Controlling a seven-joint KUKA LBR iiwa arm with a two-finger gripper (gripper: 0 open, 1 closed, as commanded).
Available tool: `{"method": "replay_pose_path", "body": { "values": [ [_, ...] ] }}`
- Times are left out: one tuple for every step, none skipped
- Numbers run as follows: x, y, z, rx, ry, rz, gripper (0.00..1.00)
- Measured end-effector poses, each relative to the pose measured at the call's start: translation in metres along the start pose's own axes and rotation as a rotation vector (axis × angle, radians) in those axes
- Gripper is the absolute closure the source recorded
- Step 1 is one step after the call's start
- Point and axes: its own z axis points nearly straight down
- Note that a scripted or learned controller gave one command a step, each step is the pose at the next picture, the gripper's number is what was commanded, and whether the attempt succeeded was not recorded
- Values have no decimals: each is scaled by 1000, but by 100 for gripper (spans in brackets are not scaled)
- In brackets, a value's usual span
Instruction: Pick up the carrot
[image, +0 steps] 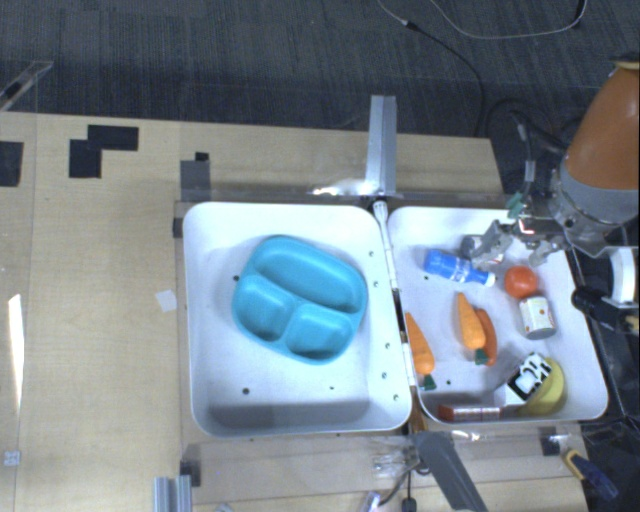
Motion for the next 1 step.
{"method": "replay_pose_path", "body": {
  "values": [
    [1, -31, 160, -9, 0, 110, 0]
  ]
}}
